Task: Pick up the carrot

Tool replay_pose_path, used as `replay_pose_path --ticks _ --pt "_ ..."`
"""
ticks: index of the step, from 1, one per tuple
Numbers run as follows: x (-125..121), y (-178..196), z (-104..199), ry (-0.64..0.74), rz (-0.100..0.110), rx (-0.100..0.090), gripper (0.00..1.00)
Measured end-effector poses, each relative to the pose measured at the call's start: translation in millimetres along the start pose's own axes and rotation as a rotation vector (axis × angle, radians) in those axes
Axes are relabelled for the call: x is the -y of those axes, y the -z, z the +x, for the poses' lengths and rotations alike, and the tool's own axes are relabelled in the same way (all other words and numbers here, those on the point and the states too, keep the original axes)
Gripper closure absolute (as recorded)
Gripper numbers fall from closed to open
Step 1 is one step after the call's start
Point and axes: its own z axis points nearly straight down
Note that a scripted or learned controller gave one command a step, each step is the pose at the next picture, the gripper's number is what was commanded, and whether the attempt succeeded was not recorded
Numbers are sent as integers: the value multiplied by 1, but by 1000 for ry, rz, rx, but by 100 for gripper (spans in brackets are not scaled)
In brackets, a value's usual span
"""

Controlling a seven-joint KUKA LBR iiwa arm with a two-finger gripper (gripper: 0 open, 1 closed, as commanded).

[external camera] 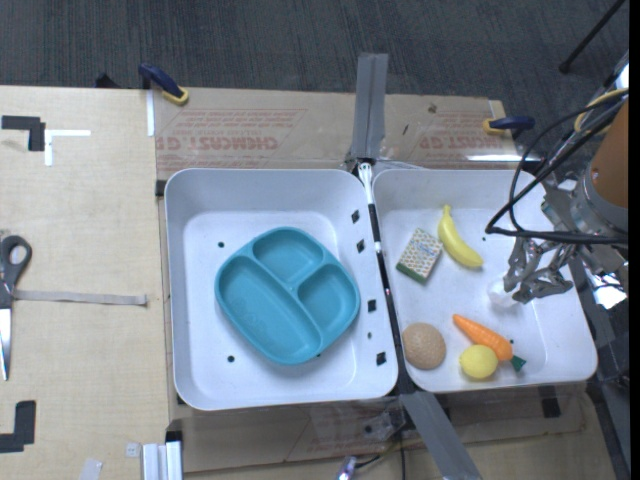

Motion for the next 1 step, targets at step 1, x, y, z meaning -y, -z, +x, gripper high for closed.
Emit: replay_pose_path --ticks 1 --pt "0 0 0 1 -1 0 0"
